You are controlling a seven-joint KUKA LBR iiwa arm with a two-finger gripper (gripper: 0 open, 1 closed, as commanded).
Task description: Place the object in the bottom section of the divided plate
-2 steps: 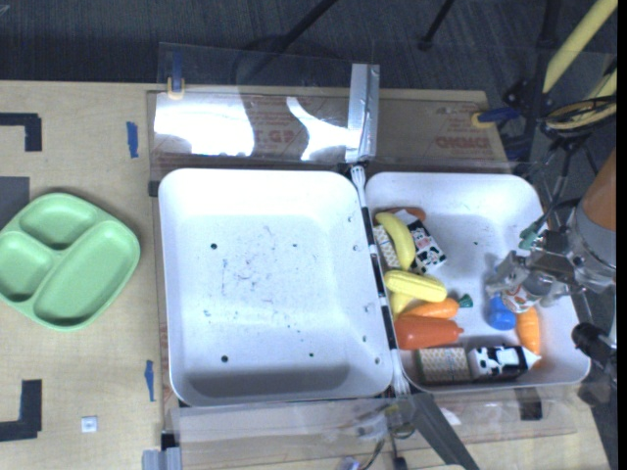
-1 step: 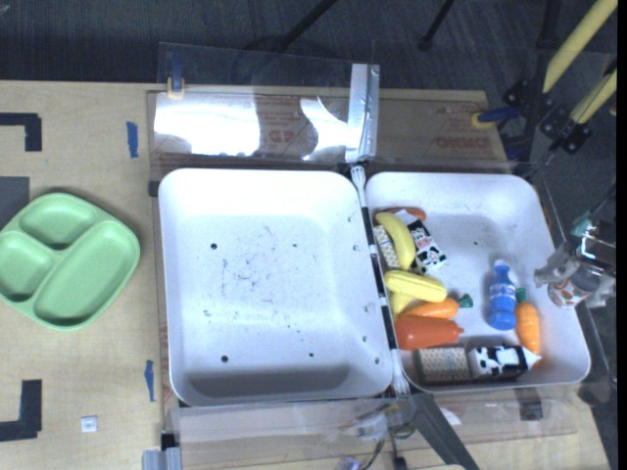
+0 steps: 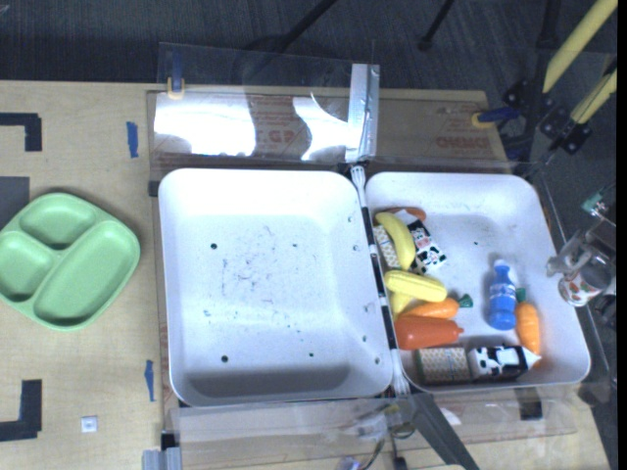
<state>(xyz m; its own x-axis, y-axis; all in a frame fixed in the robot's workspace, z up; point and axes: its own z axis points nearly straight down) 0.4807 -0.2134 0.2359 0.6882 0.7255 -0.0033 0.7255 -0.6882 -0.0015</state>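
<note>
A green divided plate [image 3: 69, 259] lies on the wooden bench left of both bins, with its large section [image 3: 90, 272] toward the lower right. The right bin [image 3: 490, 199] holds several toys: two yellow bananas [image 3: 395, 235] [image 3: 415, 286], an orange carrot [image 3: 428, 310], a red-orange piece [image 3: 427, 333], a blue bottle [image 3: 502, 296], a small carrot [image 3: 529, 327] and two black-and-white cow-patterned pieces [image 3: 428, 253] [image 3: 502, 360]. My gripper [image 3: 580, 274] hangs at the right bin's right rim, apart from the toys and about a bottle's length right of the blue bottle.
The left bin [image 3: 260, 272] stands between the plate and the right bin. A clear plastic sheet and a metal post [image 3: 362, 111] rise behind the bins. Black tape marks [image 3: 24, 130] sit on the bench near the plate. Tripod legs and cables lie off the bench at the right.
</note>
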